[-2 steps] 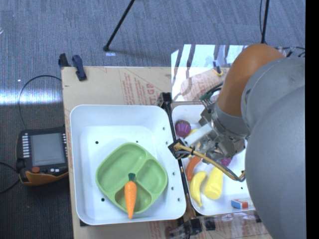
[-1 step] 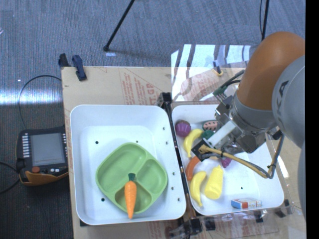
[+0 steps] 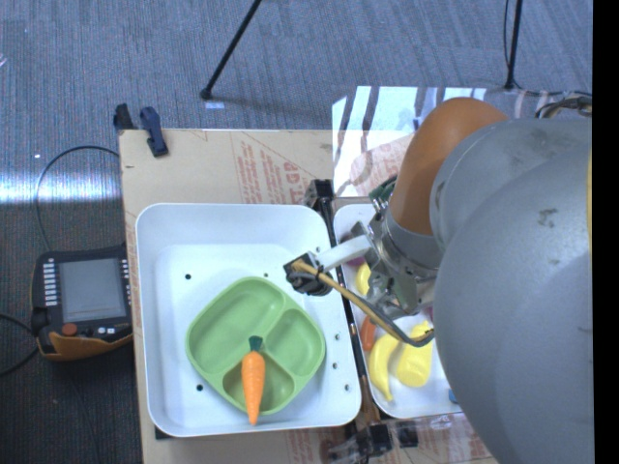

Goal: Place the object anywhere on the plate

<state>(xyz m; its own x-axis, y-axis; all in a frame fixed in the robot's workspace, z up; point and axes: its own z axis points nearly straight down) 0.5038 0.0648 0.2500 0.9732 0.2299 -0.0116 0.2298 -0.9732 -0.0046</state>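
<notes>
A green divided plate lies in the left white bin. An orange carrot with a green top rests in the plate's near compartment, its tip reaching over the near rim. The grey arm with its orange band hangs over the right bin. My gripper points down into that bin beneath the wrist, largely hidden by the arm. A black cable connector juts from the wrist over the left bin's right side, above the plate's far corner.
In the right bin, a yellow banana, another yellow piece and a small red item show beside the arm. A teach pendant sits on the floor to the left. Clamps grip the bench's far left corner.
</notes>
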